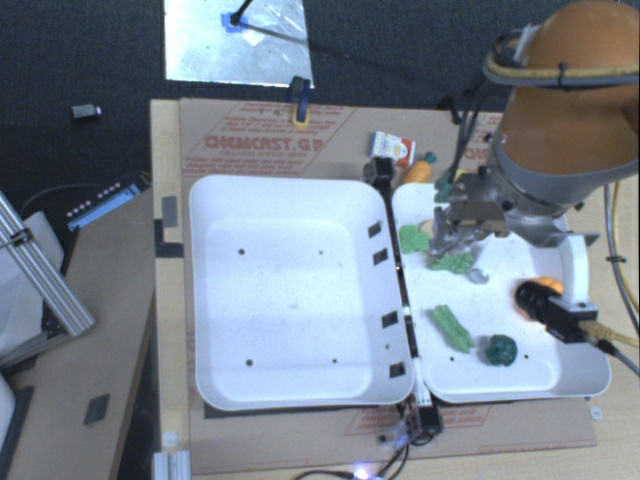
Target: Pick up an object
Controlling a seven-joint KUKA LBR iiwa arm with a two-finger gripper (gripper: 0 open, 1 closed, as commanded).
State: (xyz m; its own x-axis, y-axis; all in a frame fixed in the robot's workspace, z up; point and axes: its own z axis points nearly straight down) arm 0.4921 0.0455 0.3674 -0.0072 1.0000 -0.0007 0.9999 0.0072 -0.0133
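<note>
My gripper hangs low over the back half of the right bin, right above a pale green ridged piece that it partly hides. A light green leafy piece lies just left of it, near the divider. Toward the front of the bin lie a long green pod-like piece and a dark green ball. An orange thing sits at the bin's right side. I see nothing between the fingers.
The left bin lies beside the right one, joined by a black-clipped divider. Behind the right bin, on the cardboard, are an orange piece and a small white and red box. The arm's bulky body overhangs the back right.
</note>
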